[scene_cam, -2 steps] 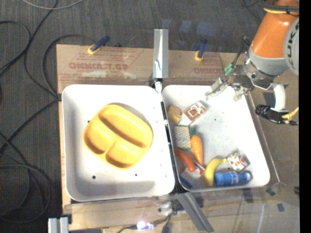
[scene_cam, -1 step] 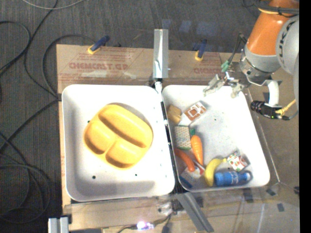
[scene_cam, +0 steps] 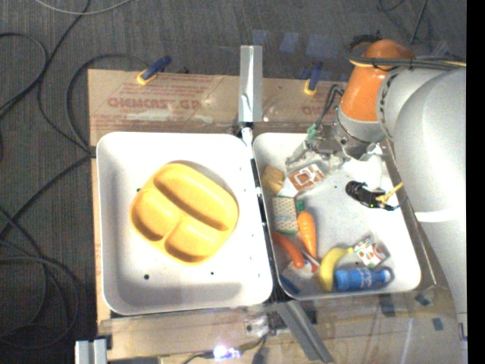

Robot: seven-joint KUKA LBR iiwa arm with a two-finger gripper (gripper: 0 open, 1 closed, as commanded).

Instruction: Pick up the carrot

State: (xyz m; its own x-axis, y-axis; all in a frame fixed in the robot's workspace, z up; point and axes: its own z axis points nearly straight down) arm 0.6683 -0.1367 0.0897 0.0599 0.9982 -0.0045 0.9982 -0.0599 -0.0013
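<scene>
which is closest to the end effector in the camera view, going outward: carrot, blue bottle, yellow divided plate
1. carrot, mid right bin, below the end effector.
2. blue bottle, right bin's bottom edge.
3. yellow divided plate, left bin, across the divider.

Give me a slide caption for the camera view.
Arm's gripper sits at the right bin's far end; the carrot lies mid-bin among clutter.

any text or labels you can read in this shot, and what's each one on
Red print on the cardboard sheet behind the white bins: too blurred to read for certain.
Small red-and-white packet by the gripper: print too small to read.
Packet above the blue bottle: unreadable.
</scene>
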